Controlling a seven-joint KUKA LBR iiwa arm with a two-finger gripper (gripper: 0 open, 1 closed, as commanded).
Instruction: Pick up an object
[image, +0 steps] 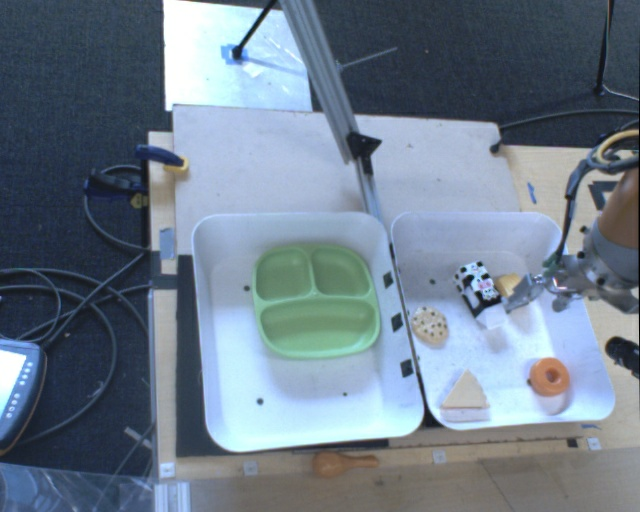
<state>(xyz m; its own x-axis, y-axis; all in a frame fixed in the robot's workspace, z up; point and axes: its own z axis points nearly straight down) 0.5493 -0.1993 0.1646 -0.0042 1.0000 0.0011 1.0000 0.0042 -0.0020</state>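
Observation:
The right bin (500, 235) holds a black-and-white cow toy (476, 287), a chocolate-chip cookie (430, 325), a triangular sandwich piece (466, 391), an orange donut (549, 376) and a small yellow piece (510, 283). My gripper (527, 292) reaches in over the bin's right side, low and just right of the cow toy and the yellow piece. I see nothing lifted off the bin floor. The grey wrist (612, 258) covers the bin's right wall.
A green divided plate (316, 302) lies in the left bin (225, 330). A grey metal pole (335, 95) slants down to the divide between the bins. A small wooden object (345, 462) lies on the bench in front. Cables and clamps (130, 180) sit at left.

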